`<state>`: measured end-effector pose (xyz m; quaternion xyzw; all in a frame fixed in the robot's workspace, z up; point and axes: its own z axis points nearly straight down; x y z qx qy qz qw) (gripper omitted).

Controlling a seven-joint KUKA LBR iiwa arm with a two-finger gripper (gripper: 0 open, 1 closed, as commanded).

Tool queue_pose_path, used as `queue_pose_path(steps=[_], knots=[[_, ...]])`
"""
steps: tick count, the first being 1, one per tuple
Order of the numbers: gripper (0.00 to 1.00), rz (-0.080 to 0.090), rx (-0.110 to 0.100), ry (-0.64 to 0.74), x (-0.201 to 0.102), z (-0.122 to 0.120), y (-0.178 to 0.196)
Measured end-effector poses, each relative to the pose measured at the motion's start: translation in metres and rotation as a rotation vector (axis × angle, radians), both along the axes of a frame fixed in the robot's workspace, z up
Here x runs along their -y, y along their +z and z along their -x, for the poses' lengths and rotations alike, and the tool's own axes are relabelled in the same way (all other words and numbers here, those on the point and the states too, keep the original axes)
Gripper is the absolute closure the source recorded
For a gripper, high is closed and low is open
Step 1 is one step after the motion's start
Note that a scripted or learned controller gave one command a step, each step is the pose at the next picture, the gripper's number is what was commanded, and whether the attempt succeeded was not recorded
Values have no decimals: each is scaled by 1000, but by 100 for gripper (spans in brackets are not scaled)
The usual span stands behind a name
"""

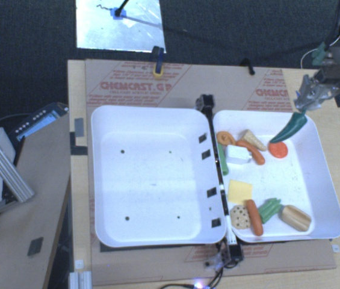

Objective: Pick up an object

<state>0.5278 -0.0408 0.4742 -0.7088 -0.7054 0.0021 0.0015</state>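
Observation:
My gripper [302, 108] hangs over the far right corner of the right bin [325, 179]. A long dark green pepper [290, 128] slants down and to the left from its fingertips, its upper end pinched between them. The pepper's lower tip hangs near a red tomato slice [279, 150] on the bin floor. The gripper is shut on the pepper.
The right bin also holds an orange ring [225, 138], a beige cone [253, 140], a carrot [251, 152], a white block [237, 156], a yellow cheese square [240, 191], a cookie [239, 217], a sausage [254, 217], green beans [270, 208] and a bread roll [295, 217]. The left bin [151, 173] lies beside it.

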Motion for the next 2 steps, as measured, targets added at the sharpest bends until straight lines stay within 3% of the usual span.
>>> queue_pose_path(steps=[1, 2], knots=[[100, -1, 4, 5, 13, 43, -24], [100, -2, 2, 13, -38, -10, -135]])
